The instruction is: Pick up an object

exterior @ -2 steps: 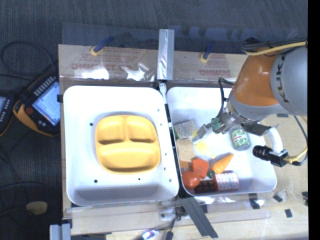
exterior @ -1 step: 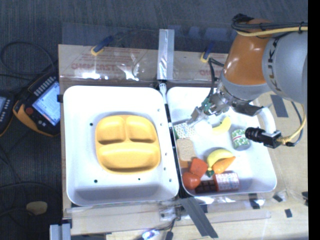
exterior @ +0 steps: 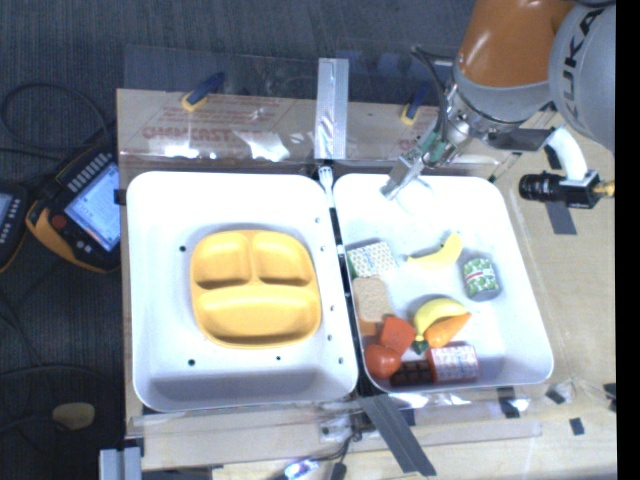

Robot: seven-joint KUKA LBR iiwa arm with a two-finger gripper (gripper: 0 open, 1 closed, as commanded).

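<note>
We are looking down on the bench (exterior: 590, 298), which is carrying two white bins side by side. The left bin (exterior: 150, 298) is holding a yellow divided tray (exterior: 256, 285) lying flat near its middle. The right bin (exterior: 510, 258) is holding a cluster of small items toward its near-left corner: a yellow banana (exterior: 440, 251) lying near the bin's middle, a yellow-and-orange fruit piece (exterior: 440, 318), a red-labelled can (exterior: 452, 362) lying on its side by the near edge, a red pepper-like piece (exterior: 394, 335), a tan slice (exterior: 371, 297), a green-patterned box (exterior: 371, 259) and a small green-labelled can (exterior: 481, 277) toward the right side. The arm (exterior: 520, 38) is reaching in over the far edge of the right bin, and the gripper (exterior: 408, 175) is hanging there; we cannot tell how its pincer is standing, and nothing is showing between its tips.
</note>
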